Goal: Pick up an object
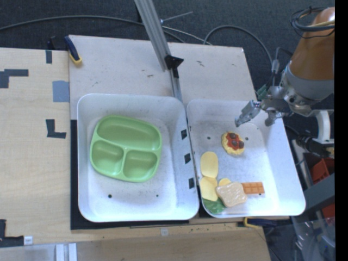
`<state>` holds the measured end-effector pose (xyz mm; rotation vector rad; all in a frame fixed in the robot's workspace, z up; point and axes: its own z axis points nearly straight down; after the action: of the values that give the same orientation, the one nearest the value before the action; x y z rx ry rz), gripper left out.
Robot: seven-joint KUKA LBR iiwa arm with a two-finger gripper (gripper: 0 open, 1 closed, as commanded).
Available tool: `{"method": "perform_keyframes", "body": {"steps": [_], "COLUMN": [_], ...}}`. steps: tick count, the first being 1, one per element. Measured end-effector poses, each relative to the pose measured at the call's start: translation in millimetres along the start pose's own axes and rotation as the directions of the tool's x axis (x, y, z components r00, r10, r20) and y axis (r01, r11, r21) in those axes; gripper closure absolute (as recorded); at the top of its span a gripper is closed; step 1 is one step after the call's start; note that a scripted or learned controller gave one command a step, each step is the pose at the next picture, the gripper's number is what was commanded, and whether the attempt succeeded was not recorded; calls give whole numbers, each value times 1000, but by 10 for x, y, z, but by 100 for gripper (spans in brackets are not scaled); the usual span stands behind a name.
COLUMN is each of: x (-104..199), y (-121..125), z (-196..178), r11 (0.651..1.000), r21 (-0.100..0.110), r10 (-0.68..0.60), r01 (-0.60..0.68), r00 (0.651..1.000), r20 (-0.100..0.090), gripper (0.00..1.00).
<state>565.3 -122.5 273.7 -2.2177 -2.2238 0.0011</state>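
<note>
Six food pieces (pixel 232 194) are lying in our right bin (pixel 283 162); our gripper (pixel 254 115), fingers spread and empty, is hovering near the pizza piece (pixel 234 143).

Two white bins (pixel 81 162), one green plate (pixel 126 148)

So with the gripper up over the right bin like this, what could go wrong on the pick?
1. The toast, yellow pieces and wafer lie bunched near the right bin's front edge; a grasp there may catch two, or none.
2. The small pizza lies flat, so the gripper could slide over it.
3. The clustered items sit close to the bin wall, so a collision seems possible.
</note>
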Motion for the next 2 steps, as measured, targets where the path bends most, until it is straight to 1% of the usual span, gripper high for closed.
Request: {"method": "perform_keyframes", "body": {"steps": [1, 2], "x": [0, -29], "y": [0, -106], "z": [0, 549], "r11": [1000, 1000], "r21": [0, 6], "r10": [0, 2], "r01": [0, -2], "r00": [1000, 1000], "r20": [0, 0], "gripper": [0, 0]}}
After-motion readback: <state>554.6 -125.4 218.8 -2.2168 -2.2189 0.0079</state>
